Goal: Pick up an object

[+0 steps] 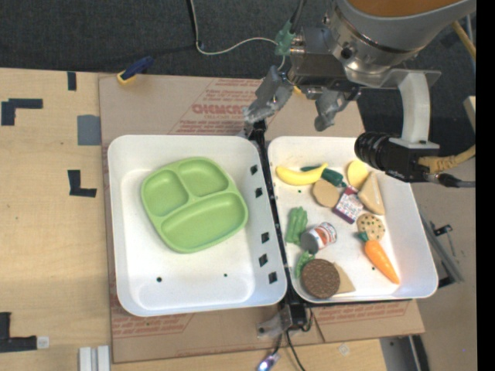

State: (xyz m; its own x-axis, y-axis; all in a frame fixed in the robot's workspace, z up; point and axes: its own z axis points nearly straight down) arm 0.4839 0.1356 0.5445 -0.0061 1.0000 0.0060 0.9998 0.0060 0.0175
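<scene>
Two bins sit side by side. The left bin [124, 230] holds a tray [194, 203]. In the right bin [414, 242], a banana [298, 175] lies at the back, a carrot [381, 260] to the right, a can [319, 236] mid-bin, and what may be a cookie [320, 278] at the front. The gripper [298, 107] hangs behind the bins' shared edge.

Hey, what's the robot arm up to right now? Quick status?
Gripper open, holding nothing, raised above the bins' far edge. Banana and carrot untouched in right bin. Nothing in the way.
</scene>
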